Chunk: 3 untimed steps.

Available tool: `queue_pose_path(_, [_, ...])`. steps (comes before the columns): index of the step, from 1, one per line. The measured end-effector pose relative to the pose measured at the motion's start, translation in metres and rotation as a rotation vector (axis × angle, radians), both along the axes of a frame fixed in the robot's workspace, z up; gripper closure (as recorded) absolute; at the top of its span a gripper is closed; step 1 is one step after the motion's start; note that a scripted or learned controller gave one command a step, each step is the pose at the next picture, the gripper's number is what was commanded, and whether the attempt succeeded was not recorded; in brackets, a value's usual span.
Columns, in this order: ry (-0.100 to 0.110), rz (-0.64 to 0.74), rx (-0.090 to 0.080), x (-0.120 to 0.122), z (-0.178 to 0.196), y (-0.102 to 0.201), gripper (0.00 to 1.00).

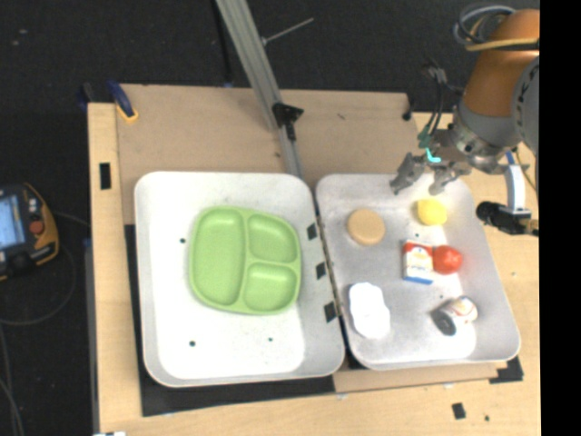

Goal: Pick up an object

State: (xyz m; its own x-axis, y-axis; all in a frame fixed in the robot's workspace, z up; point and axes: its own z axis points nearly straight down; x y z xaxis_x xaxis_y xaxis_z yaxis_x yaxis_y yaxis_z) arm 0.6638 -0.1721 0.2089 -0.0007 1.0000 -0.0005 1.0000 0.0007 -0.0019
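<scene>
I count 2 white bins: the left bin [163,352] holds 1 green divided plate [244,260], the right bin [490,325] holds 6 objects [433,212]. Those are 1 yellow, 1 tan disc, 1 carton, 1 red, 1 white and 1 small grey-white piece. My gripper [422,178] hangs spread and holding nothing over the right bin's far edge, near the yellow one.

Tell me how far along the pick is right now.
Nothing looks picked yet. The pincer hangs open over the right bin's far edge, holding nothing. The yellow ball, tan disc and the other items lie in the bin. Left: descend, close on one, lift.
</scene>
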Motion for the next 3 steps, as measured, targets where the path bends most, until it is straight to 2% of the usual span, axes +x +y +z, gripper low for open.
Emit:
queue_pose_path(1, [-0.004,0.001,-0.001,0.001,0.002,0.000,0.00])
queue_pose_path(2, [0.001,0.000,-0.002,0.001,-0.061,-0.003,0.00])
queue_pose_path(3, [-0.007,-0.001,0.001,0.003,-0.106,-0.004,0.00])
